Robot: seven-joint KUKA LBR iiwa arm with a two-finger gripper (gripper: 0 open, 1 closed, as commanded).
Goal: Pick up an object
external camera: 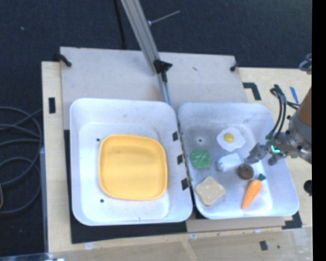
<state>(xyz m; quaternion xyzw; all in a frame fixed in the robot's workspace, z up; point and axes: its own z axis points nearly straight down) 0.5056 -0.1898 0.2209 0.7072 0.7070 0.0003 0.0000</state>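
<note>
Gripper (259,154) hovers at the right bin's (206,113) 3 o'clock over the brown ball (245,172), finger state unclear; drop straight, center it, avoid the carrot (251,193).

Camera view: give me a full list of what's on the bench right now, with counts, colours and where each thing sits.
White bins: 2, white, side by side on the bench.
Plate: 1, yellow, centre of the left bin.
Fried egg toy: 1, white with yellow yolk, upper middle of the right bin.
Green piece: 1, green, left side of the right bin.
Bread slice: 1, tan, lower left of the right bin.
Carrot: 1, orange with green top, lower right of the right bin.
Brown round item: 1, dark brown, just above the carrot.
White block: 1, white, below the egg.
Gripper: 1, grey, over the right bin's right side.
</note>
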